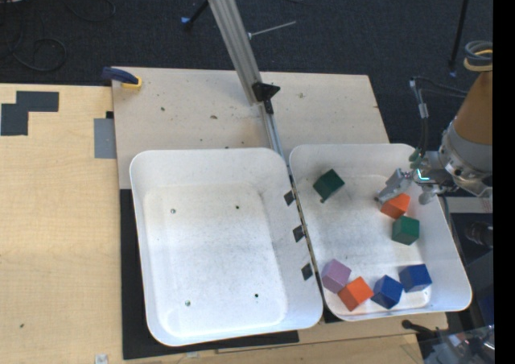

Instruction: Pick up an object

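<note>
Camera view puts my hand (400, 189) low in the right white bin (366, 157), its grey fingers right at the top edge of the small orange cube (395, 207), which lies just below and toward the front of the bin from me. I cannot tell how far my fingers are spread or whether they have any hold on it. Just beyond the orange cube, further front, sits a dark green cube (405, 230).
</note>
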Tool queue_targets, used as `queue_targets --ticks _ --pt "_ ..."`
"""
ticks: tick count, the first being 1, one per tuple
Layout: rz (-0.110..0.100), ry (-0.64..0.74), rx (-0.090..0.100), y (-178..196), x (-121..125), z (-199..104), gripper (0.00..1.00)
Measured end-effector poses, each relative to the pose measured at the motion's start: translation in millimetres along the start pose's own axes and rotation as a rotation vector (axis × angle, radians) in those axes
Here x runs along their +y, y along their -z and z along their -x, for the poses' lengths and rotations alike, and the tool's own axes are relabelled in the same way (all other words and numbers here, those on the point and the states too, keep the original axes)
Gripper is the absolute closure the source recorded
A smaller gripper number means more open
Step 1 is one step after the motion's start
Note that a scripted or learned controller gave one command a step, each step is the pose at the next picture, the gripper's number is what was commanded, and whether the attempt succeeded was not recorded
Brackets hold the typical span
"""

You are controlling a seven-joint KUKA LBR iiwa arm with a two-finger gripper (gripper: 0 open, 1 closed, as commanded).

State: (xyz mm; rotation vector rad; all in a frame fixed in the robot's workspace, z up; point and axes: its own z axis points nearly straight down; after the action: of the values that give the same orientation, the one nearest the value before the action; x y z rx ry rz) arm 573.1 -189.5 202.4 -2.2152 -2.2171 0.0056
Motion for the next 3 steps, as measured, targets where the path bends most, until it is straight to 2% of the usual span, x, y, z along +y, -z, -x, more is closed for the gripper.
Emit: queue_targets --ticks 1,2,3 --pt "0.004 0.0 -0.001 2.4 1.0 0.2 0.0" --pt "0.001 -0.001 -0.001 -41.7 3.3 1.7 0.0" --pt "0.014 -0.001 -0.007 -79.1 7.2 -0.2 0.0"
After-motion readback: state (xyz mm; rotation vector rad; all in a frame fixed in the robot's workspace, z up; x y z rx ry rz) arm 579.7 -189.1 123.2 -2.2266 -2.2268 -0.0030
